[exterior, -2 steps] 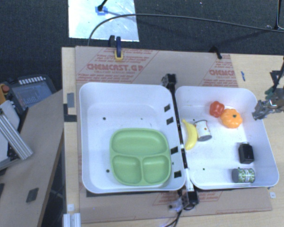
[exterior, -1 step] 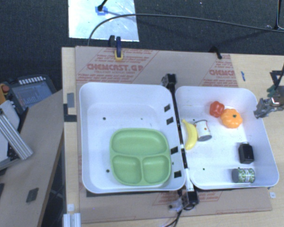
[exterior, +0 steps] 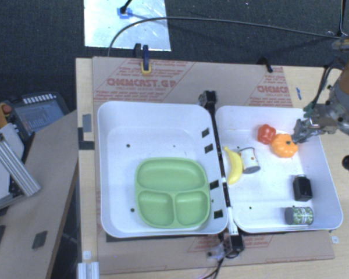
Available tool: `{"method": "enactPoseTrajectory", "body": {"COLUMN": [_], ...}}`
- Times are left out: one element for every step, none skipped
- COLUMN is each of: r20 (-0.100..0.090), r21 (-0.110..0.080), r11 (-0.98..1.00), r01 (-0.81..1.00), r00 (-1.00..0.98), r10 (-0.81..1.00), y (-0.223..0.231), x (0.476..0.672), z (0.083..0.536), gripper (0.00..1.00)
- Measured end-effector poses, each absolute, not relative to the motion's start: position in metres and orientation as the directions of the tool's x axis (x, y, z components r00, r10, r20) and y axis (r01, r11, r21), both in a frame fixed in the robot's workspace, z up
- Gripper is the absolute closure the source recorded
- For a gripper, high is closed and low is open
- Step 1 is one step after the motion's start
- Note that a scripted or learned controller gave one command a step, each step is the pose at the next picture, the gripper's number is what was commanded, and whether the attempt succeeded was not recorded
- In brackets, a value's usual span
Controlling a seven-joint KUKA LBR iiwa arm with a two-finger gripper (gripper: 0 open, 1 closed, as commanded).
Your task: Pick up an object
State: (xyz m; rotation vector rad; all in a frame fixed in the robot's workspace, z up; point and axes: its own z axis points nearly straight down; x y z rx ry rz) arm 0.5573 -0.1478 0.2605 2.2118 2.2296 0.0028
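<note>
The right bin (exterior: 323, 156) holds a red pepper-like object (exterior: 266, 133), an orange fruit (exterior: 284, 146), a yellow banana (exterior: 234, 166), a small grey can lying on its side (exterior: 249, 160), a black block (exterior: 302, 188) and a green-labelled can on its side (exterior: 299, 215). My gripper (exterior: 302, 130) hangs at the bin's right side, just right of and slightly above the orange fruit, close to it. Nothing shows between its fingers.
The left bin (exterior: 113, 156) contains a green three-compartment plate (exterior: 171, 192). A black divider strip (exterior: 216, 156) runs between the bins. Cables cross over the back of the bench. A pendant (exterior: 38, 115) lies on the side table at left.
</note>
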Motion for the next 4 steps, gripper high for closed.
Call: {"method": "enactPoseTrajectory", "body": {"r20": [0.0,0.001,0.001,0.002], "r21": [0.005,0.004,0.004,0.002], "r11": [0.01,0.01,0.009,0.01], "r01": [1.0,1.0,1.0,1.0], "r00": [-0.01,-0.01,-0.009,-0.01], "r10": [1.0,1.0,1.0,1.0], "y": [-0.096,-0.045,0.001,0.054], "x": [0.579,0.605,0.617,0.633], "z": [0.264,0.262,0.261,0.238], "gripper": [1.0,1.0,1.0,1.0]}}
